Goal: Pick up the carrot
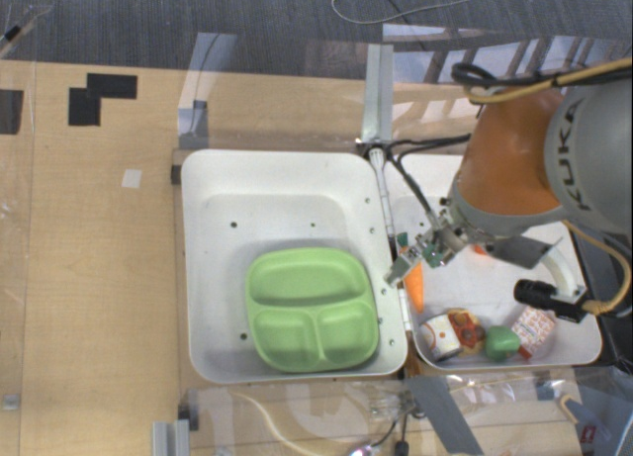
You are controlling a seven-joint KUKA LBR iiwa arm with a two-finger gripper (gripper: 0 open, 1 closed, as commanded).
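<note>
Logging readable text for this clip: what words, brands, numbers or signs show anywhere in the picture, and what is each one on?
"KUK": white capitals running down the arm's grey casing; the word is cut by the picture's edge.
Small packaged items in the right bin, a round can and a red-patterned packet: print too small and blurred to read.
Black blocks on the bench: plain shapes, no text.

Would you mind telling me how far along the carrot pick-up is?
Done: the gripper has reached the carrot at the right bin's left wall. In hand: positioning right above it. Left: the carrot lies in the bin; gripping and lifting remain.
</note>
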